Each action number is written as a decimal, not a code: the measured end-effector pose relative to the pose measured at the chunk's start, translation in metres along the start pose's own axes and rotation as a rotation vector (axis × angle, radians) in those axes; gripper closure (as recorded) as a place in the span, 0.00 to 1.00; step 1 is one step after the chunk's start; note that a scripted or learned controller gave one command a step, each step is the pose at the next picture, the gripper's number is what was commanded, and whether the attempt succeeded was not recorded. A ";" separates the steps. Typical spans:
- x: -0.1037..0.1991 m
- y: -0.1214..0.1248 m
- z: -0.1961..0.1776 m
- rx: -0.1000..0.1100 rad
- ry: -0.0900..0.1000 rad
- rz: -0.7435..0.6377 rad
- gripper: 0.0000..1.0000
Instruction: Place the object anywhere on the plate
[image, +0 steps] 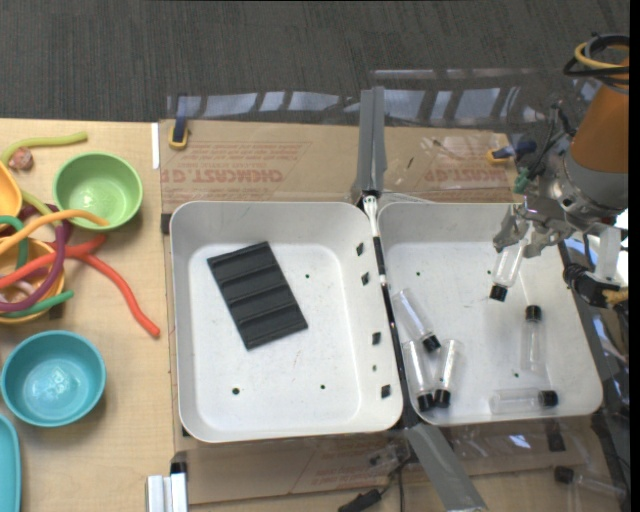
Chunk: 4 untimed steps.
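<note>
Reaching in over the right bin (470, 225) from the right and hanging the end effector (522, 238) near that bin's back wall. Clamping its fingers on the upper end of a clear plastic tube (505, 268), and letting it dangle at a slight tilt with its black cap (497, 292) pointing down, just above the bin floor.

Lying loose in the same bin: four spare tubes (417, 322), two of them crossing near the front corner beside the divider.

Waiting in the left bin (190, 330), well apart from the lifted tube: the plate (257, 294), a dark ribbed slab lying flat and askew on the white floor.

Judging the tube light, stiff and smooth-walled, so likely slipping or swinging under a pinch this close to one end. Favouring a hold across the middle of the barrel for steadier carrying.

Expecting the round barrel to roll on landing unless set down along the plate's grooves. Calling next, probably, for carrying it across the divider and lowering close before letting go.
</note>
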<state>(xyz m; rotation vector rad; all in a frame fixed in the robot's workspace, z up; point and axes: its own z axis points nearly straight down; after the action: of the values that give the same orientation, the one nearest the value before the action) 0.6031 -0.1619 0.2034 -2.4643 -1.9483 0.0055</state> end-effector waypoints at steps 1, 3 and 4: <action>0.030 -0.097 0.063 0.003 0.002 0.098 1.00; -0.067 -0.084 0.011 0.000 0.001 0.210 1.00; -0.067 -0.114 0.045 0.002 0.002 0.150 1.00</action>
<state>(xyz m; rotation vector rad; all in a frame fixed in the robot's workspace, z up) 0.4767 -0.2004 0.1590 -2.6012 -1.7562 0.0050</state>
